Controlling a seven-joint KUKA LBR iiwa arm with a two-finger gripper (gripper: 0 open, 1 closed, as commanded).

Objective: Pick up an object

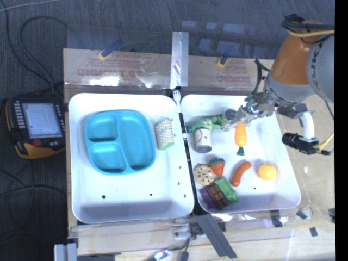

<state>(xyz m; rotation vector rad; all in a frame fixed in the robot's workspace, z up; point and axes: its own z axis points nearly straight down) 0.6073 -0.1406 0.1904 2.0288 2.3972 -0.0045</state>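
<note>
The gripper (241, 115) hangs low at the right bin's (283, 197) upper middle, beside the carrot (240, 135), apparently lining up a grab; its closure cannot be told.

We noted one fixed camera above the bench (125, 64), looking down at a slant, both white bins (81, 200) fully framed, arm (299, 53) entering from the right.

From my seat, the blue tray (119, 140) is my landmark: the left bin (79, 200) floor in front of it lies open, and only a wrapped roll (164, 133) crowds its right edge. Beyond the divider right of the tray, 9 toys pack the right bin (288, 197); its far right corner stays open.
</note>
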